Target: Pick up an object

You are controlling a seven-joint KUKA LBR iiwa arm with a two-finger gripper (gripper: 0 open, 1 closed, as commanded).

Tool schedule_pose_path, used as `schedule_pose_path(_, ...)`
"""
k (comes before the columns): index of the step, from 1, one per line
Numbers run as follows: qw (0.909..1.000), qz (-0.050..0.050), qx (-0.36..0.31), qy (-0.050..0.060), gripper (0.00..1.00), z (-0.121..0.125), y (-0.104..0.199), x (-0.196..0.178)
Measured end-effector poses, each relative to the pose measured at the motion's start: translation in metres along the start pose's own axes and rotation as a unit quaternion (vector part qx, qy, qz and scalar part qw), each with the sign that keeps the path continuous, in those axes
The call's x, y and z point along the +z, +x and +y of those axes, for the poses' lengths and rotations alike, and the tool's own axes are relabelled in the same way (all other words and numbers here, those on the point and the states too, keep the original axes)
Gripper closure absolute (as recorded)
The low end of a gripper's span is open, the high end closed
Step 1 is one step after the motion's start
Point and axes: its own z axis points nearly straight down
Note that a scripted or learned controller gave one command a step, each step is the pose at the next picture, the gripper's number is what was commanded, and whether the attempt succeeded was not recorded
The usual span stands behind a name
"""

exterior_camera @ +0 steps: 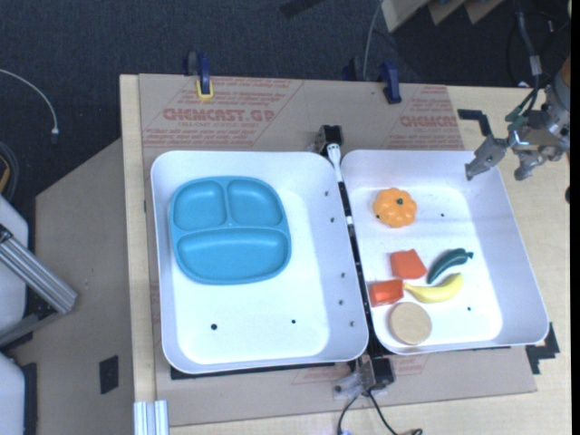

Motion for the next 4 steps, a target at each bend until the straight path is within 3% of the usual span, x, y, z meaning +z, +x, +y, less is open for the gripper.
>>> schedule_pose_path(1, 1.0000, -0.002, -0.002, -0.007, 0.00, 0.003, 0.001, -0.009)
schedule_pose_path(4, 1.0000, 0.000, -0.002, -0.004, 0.00, -0.008, 0.008, 0.122)
